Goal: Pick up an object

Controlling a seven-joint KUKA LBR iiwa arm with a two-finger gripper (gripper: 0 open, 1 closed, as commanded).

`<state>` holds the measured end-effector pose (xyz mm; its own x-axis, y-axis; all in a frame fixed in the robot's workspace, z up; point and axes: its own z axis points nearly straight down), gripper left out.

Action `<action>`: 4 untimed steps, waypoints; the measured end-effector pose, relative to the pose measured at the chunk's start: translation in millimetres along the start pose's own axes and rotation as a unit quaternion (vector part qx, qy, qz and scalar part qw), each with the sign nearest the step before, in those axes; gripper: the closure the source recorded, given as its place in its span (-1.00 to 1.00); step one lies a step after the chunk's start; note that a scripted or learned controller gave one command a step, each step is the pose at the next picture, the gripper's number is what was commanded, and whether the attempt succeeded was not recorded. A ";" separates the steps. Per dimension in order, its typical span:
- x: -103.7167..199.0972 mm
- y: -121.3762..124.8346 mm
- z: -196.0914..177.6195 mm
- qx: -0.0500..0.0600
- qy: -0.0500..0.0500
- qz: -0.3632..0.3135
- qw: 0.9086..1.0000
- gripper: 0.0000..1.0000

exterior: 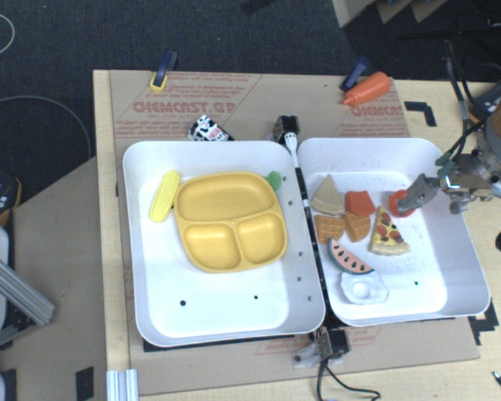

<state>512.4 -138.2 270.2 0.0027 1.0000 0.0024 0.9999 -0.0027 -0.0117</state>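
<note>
The right bin (459, 266) holds several toy foods: a tan wedge (326, 194), a red block (360, 201), a waffle piece (328, 226), a pizza slice (389, 237), a watermelon slice (351, 259) and a white fried egg (363, 290). A small red round piece (398, 205) lies near the bin's upper right. My gripper (416, 195) reaches in from the right and sits right at that red piece, partly covering it. Whether it has hold of the piece is unclear.
The left bin (150, 274) carries a yellow divided plate (231, 221), a corn cob (164, 195) and a small green item (273, 179). On the bench behind the bins lie an orange carrot (367, 88), a black-and-white toy (209, 129) and a clamp (161, 72).
</note>
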 end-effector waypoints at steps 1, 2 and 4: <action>0.2 2.0 -5.6 -0.006 -0.001 -0.001 1.000 -1.00; -2.7 -1.5 56.7 -0.002 0.000 -0.001 1.000 -1.00; -15.1 -5.7 174.2 -0.002 0.000 -0.001 1.000 -1.00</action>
<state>504.6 -152.9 96.0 0.0009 1.0000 0.0030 1.0000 -0.0009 -0.0080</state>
